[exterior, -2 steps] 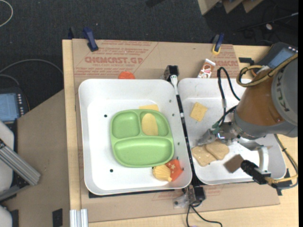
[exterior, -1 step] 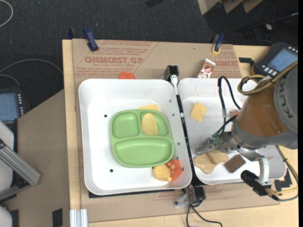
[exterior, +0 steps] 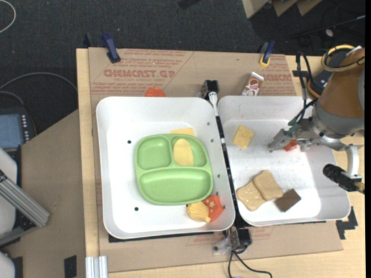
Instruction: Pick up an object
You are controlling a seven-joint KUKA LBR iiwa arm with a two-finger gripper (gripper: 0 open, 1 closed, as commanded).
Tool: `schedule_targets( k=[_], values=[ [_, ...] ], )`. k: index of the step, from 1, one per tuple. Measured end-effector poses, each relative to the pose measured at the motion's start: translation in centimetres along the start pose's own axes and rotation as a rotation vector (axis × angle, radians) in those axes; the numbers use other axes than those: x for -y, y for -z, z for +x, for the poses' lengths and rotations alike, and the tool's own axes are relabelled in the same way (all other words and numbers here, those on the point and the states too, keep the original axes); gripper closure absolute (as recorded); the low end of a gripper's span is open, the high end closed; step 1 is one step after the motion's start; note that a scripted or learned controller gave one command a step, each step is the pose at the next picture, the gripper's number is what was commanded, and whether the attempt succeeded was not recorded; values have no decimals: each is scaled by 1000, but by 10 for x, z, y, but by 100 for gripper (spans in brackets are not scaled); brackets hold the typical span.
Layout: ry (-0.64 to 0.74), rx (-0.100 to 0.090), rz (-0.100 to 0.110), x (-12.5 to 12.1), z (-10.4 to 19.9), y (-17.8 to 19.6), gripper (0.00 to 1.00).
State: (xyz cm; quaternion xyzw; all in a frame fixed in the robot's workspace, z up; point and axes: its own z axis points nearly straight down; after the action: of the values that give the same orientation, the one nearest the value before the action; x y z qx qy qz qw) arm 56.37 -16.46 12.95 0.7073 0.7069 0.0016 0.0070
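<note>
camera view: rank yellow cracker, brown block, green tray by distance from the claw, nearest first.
From the claw:
1. Yellow cracker, right bin, upper left.
2. Brown block, right bin, near front edge.
3. Green tray, left bin, centre.

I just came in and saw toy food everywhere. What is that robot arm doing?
The robot arm is trying to pick something up. Its tool is low in the right bin, right by a small red-orange piece. I can't tell if it has grabbed it. A yellow cracker, two tan crackers and a brown piece lie loose in that bin. The left bin holds a green divided plate.
</note>
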Motion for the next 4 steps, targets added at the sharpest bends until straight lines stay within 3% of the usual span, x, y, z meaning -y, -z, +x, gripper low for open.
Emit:
schedule_targets(
  k=[1,2,3,4],
  values=[
    [2,-2,4,-59,-40,-47,0],
    [3,-3,6,-57,-38,-35,100],
    [5,-6,0,-38,7,73,100],
    [2,-6,11,-36,5,66,0]
  ],
)
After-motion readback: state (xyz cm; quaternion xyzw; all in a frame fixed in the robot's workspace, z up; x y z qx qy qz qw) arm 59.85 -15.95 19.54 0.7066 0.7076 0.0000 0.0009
